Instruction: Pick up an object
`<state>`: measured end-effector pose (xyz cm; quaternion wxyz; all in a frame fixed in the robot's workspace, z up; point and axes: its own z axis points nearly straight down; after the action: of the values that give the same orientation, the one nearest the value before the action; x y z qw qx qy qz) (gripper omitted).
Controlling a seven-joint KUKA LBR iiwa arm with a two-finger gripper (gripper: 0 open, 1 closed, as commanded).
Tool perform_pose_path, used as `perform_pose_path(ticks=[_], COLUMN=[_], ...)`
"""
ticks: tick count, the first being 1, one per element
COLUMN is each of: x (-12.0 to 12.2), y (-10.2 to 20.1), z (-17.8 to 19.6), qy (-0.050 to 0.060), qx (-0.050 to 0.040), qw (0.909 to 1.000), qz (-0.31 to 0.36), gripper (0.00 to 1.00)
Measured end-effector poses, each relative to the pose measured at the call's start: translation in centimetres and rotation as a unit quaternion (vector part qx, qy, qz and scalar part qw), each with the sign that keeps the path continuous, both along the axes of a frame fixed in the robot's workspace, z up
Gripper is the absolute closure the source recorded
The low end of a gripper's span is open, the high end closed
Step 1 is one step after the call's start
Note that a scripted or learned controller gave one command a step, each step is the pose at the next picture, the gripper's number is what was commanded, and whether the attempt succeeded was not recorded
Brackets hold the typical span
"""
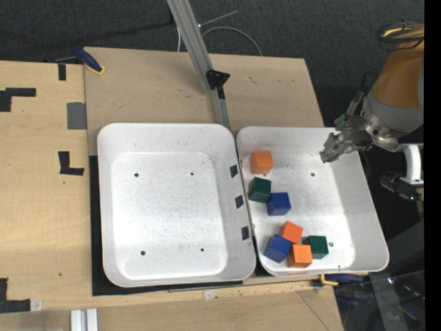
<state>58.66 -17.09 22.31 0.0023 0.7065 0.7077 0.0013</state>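
The right bin (358, 205) holds several small cubes. An orange cube (261, 162) lies near its upper left, with a dark green cube (260, 189) and a blue cube (279, 203) just below it. A cluster sits near the front: a blue cube (278, 247), two orange cubes (292, 232) (301, 255) and a green cube (318, 246). My gripper (331, 150) hangs over the bin's upper right part, well right of the orange cube, with nothing seen in it.
The left bin (110, 185) lies beside the right one. A slanted metal rail (196, 40) with a black clamp (218, 79) reaches down to the gap between the bins. Black tape marks and a blue-yellow clip (91, 61) lie on the wooden bench at left.
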Motion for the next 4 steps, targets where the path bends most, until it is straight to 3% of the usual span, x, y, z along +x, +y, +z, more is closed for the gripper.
perform_pose_path(ticks=[3, 4], x=[3.9, 4.6], y=[15.2, 19.7], z=[-2.1, -1.0], qy=[0.003, 0.003], qx=[0.0012, 0.0016], qw=[1.0000, 1.0000], qz=[0.002, 0.002], gripper=[1.00, 1.00])
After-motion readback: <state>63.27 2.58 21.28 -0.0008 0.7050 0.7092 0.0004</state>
